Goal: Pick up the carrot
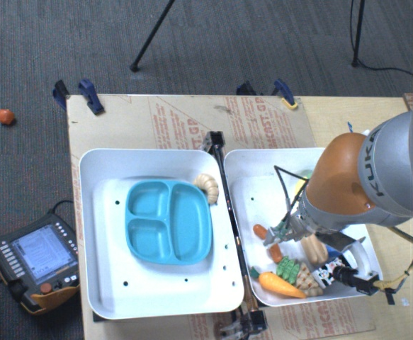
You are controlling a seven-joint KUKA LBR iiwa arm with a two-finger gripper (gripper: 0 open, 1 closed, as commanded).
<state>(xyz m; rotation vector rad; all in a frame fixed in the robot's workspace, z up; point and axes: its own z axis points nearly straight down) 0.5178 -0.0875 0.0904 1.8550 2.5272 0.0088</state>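
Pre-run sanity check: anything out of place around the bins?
One thing: a small orange-red ball lies on the carpet, off the bench to the far left. The carrot lies in the right bin near its front edge; the blue tray sits slightly askew in the left bin.

Red print ran across the cardboard sheet [192, 119] under the bins, upside down and mirrored from this view. One run of large letters sat near the sheet's upper middle, another to the right of it, but neither could be made out as a word. Grey letters on the arm's [376, 183] housing read "KU" before the edge cut them off. The pendant's [40, 261] screen on the floor glowed with lines of text too small to read.
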